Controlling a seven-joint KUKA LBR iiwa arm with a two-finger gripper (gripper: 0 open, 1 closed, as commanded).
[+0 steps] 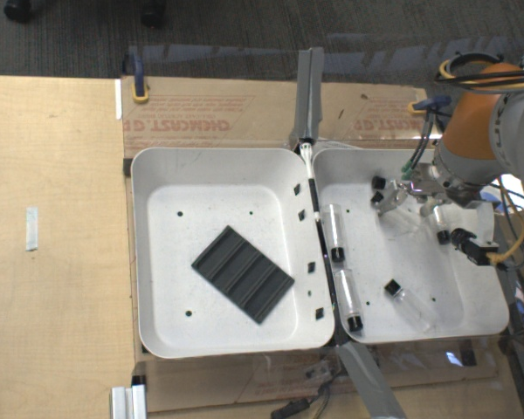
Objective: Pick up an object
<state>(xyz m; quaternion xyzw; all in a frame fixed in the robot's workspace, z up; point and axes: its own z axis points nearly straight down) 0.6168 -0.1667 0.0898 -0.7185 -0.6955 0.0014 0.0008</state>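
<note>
A dark grey ribbed slab [243, 274] lies at a slant in the middle of the left bin [148, 260]. In the right bin [472, 321], two clear tubes with black caps [335, 231] [349, 299] lie end to end along the left wall. A small clear piece with a black cap [394, 290] rests toward the front. My gripper [415, 208] hangs low over the back of the right bin, below the orange band [472, 120] of the arm. It is well behind the small capped piece and to the right of the tubes.
A grey divider post [309, 94] stands behind the seam between the bins. Cardboard [201, 112] covers the bench behind them, with a wooden surface [52, 234] to the left. Cables [472, 68] loop around the arm at the right.
</note>
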